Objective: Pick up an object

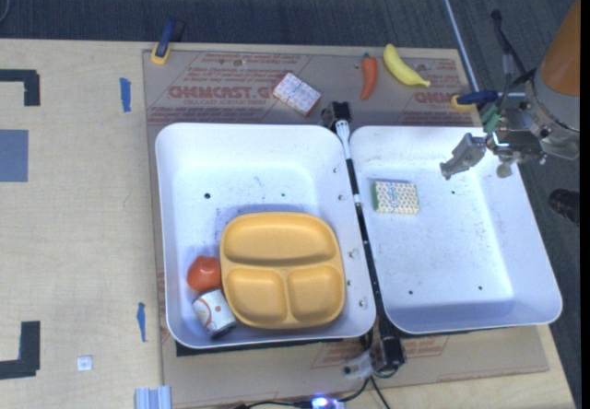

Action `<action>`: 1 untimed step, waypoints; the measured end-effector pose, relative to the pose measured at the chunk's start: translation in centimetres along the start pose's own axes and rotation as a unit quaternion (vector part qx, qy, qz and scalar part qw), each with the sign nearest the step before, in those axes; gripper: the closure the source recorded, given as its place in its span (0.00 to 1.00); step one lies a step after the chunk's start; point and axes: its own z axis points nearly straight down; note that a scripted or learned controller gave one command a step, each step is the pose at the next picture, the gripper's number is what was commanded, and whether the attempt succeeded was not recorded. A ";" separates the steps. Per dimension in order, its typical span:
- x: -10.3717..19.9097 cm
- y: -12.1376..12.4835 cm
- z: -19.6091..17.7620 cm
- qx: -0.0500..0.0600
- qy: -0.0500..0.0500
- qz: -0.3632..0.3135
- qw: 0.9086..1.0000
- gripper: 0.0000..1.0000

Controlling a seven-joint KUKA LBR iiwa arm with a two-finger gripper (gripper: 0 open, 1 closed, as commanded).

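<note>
A small green-and-white speckled pad [395,197] lies flat in the right bin [461,297], near its back left corner. My gripper [480,161] hangs over the back right part of that bin, to the right of the pad and apart from it. Its fingers [458,159] are spread open with nothing between them. In the left bin [184,158] a yellow divided plate [281,267] fills the front. A red-orange round object [204,273] and a small white-and-orange can [213,311] lie against the plate's left side.
Behind the bins, on the cardboard sheet, lie a patterned pad [296,93], a red chili [369,77] and a yellow banana [404,66]. A black clip [340,112] sits where the bins meet at the back. Blue clamps [166,40] hold the sheet.
</note>
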 end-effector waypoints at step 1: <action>-3.6 3.5 14.4 0.001 0.000 0.001 1.000 0.00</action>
